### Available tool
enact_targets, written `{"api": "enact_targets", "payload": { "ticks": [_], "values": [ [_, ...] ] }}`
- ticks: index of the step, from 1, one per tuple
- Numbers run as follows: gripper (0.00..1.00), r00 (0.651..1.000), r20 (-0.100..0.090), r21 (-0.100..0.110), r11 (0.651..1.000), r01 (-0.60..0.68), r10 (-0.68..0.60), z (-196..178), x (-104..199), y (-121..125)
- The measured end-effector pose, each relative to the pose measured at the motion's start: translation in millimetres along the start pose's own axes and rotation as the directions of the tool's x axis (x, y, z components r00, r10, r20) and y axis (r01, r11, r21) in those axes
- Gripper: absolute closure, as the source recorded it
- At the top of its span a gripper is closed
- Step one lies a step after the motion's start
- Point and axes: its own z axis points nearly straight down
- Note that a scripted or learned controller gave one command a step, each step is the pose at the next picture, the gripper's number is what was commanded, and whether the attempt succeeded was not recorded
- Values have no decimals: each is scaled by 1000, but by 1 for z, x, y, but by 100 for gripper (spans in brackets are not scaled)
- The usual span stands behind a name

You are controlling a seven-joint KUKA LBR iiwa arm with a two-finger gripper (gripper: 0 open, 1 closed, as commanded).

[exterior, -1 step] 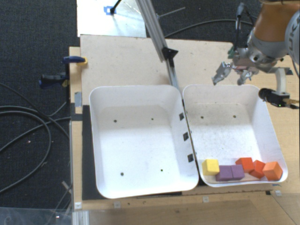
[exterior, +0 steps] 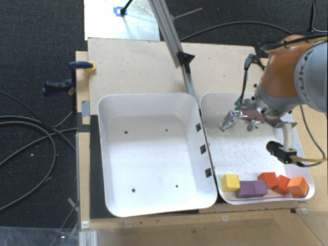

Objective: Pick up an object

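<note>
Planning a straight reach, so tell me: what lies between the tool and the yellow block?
Nothing. In the camera view, only bare white floor of the right bin separates the tool from the yellow block.

The grey arm [exterior: 302,76] reaches in from the right, wrist bent down, its gripper [exterior: 240,120] pointing left.

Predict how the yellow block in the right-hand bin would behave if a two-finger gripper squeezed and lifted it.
The yellow block looks like a squat cube with flat faces, so it should probably sit firm rather than roll. Its matte surface suggests it would not slip much. It lies close beside the purple block and near the bin's wall, so a finger might nudge its neighbour.
</note>
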Motion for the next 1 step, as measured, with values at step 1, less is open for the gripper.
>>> {"api": "enact_targets", "payload": {
  "ticks": [1],
  "values": [
    [0,1000,0,-3,1000,-1,1,75,3,-41]
  ]
}}
